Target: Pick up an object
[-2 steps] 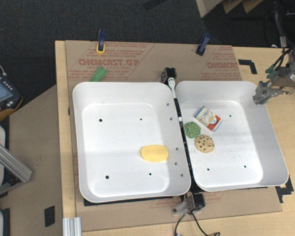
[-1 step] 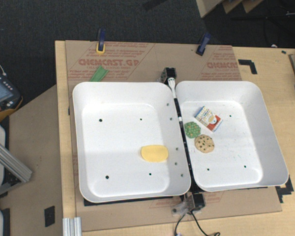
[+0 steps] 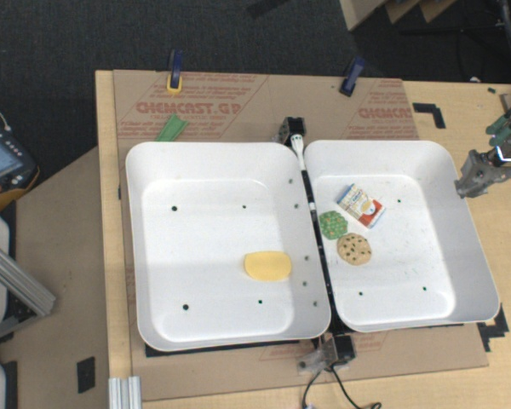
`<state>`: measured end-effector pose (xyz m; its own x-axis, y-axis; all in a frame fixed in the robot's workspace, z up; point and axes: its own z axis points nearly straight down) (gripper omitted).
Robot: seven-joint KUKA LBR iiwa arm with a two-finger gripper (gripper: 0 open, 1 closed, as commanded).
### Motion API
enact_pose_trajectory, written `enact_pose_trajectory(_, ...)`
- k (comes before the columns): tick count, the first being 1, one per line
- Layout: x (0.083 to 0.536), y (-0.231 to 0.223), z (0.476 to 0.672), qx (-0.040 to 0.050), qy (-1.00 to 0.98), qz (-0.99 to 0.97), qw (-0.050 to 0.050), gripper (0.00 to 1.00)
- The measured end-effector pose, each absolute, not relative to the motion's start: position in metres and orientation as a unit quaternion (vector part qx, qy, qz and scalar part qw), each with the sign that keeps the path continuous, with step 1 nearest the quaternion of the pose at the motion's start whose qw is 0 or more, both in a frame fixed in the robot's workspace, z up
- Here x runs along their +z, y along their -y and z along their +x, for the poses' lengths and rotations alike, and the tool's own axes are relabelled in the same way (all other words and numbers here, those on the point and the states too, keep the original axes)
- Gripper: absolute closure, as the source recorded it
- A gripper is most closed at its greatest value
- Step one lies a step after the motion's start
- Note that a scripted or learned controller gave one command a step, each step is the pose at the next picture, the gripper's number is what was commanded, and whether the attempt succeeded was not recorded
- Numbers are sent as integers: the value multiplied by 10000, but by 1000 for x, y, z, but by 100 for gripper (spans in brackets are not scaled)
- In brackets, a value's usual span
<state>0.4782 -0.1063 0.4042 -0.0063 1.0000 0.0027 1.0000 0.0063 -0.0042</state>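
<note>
Objects lie in both bins, and none is grasped yet, so we judge the task at its approach step. We see the tool at the right edge of the frame, outside the right bin and just beside its upper right rim; whether it is released or clenched we cannot tell at this size.

The candidates nearest it sit at the left side of the right bin: a small blue, white and orange carton, a green round piece and a chocolate-chip cookie, the three close together. A yellow oval piece lies alone at the lower middle of the left bin.

Next, we think, the tool must cross the rim leftward and descend over one target. The cluster crowds the dividing wall, leaving little finger room there; the carton's right flank faces open floor. The counter around the bins offers ample room.
</note>
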Motion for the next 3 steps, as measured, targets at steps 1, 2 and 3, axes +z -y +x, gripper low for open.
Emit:
enact_pose_trajectory(1, 416, 110, 480, -7, 7076, -7066, -15, 100)
enact_pose_trajectory(2, 421, 40, 480, -12, 7096, -7046, -7, 100)
enact_pose_trajectory(3, 432, 44, 481, -18, 7074, -7068, -25, 100)
